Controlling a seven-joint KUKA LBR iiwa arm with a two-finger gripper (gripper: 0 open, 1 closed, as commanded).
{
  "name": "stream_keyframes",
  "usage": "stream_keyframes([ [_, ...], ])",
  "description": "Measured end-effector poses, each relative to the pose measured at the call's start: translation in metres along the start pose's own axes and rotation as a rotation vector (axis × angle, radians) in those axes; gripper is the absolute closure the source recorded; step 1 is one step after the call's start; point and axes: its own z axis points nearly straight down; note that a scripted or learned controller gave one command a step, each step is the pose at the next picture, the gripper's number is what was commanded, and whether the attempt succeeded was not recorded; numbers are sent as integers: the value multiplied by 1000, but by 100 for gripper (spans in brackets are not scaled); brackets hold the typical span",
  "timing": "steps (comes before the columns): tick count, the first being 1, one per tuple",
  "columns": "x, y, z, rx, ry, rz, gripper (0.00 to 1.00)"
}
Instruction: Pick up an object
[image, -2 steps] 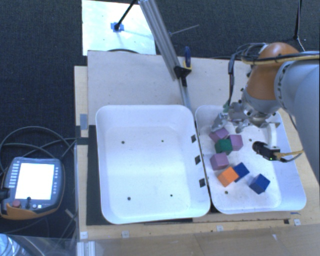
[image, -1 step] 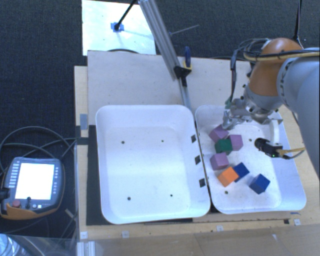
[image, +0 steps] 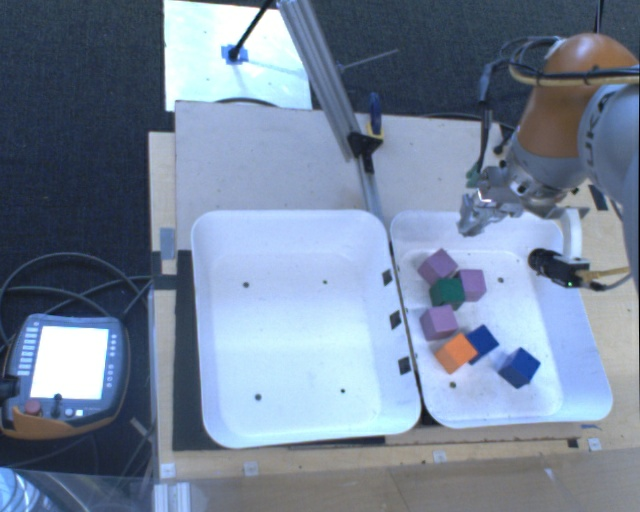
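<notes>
The right bin (image: 570, 395) holds several small cubes. Two purple cubes (image: 437, 266) (image: 472, 284) and a green cube (image: 447, 292) cluster near its upper middle. Another purple cube (image: 438, 322), an orange cube (image: 456, 352) and a blue cube (image: 482, 341) lie lower down, with a second blue cube (image: 519, 367) to their right. My gripper (image: 476, 218) hangs over the bin's far edge, above and to the right of the top purple cube, with nothing seen between its fingers.
The left bin (image: 215, 400) sits beside the right one, with black clips (image: 392, 318) along the shared wall. A slanted metal pole (image: 330, 85) rises from behind the bins. A teach pendant (image: 62, 375) lies off the bench at the left.
</notes>
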Motion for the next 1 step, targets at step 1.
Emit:
stream_keyframes([
  [1, -1, 12, -60, -1, 0, -1, 100],
])
